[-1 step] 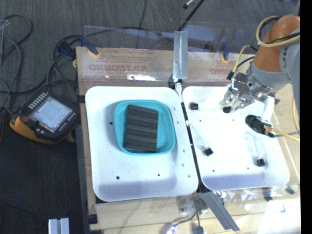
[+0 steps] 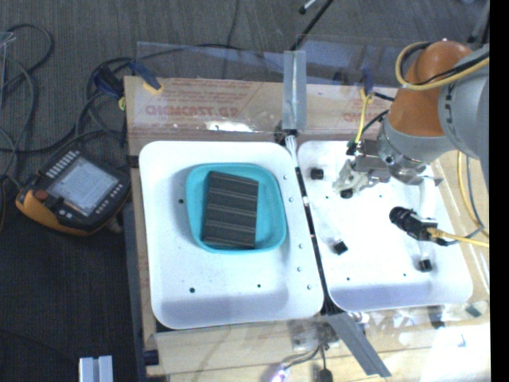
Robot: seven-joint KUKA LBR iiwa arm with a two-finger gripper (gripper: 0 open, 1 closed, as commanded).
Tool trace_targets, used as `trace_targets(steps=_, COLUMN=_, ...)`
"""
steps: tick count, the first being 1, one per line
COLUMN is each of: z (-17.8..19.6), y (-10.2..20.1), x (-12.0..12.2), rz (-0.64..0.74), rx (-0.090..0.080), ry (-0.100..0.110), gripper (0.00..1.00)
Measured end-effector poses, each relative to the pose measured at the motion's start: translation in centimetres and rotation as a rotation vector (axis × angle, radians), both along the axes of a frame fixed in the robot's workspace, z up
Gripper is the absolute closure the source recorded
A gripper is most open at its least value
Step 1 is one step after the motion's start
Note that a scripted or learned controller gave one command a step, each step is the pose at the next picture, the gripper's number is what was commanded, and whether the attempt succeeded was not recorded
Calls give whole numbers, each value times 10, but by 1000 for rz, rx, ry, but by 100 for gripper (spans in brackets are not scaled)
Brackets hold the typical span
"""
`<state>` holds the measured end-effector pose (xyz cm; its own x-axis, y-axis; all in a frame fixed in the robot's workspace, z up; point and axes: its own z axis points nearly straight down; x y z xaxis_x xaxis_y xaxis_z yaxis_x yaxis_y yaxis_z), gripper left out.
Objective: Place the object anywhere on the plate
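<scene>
A dark grey ribbed block (image 2: 231, 209) lies flat on the teal plate (image 2: 274, 217), which sits in the left white bin (image 2: 167, 277). The block rests inside the plate's rim, slightly tilted. My gripper (image 2: 347, 185) hangs over the upper part of the right bin (image 2: 382, 285), well to the right of the plate and apart from the block. I see nothing in it. The grey arm with its orange band (image 2: 425, 78) comes in from the right.
Small black bits lie in the right bin (image 2: 316, 173) (image 2: 339, 247) (image 2: 425, 265). A black fitting with a yellow cable (image 2: 407, 220) sits below the wrist. The raised ridge between the bins (image 2: 306, 213) separates gripper and plate. A teach pendant (image 2: 75, 189) lies on the floor at left.
</scene>
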<state>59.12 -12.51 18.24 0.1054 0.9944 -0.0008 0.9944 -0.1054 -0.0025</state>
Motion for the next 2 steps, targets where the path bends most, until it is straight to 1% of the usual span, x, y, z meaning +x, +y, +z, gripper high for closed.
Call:
trace_targets(steps=1, z=40, y=101, x=0, rz=-38, rx=0, ry=0, gripper=100)
trace_targets(steps=2, z=40, y=101, x=0, rz=-38, rx=0, ry=0, gripper=0)
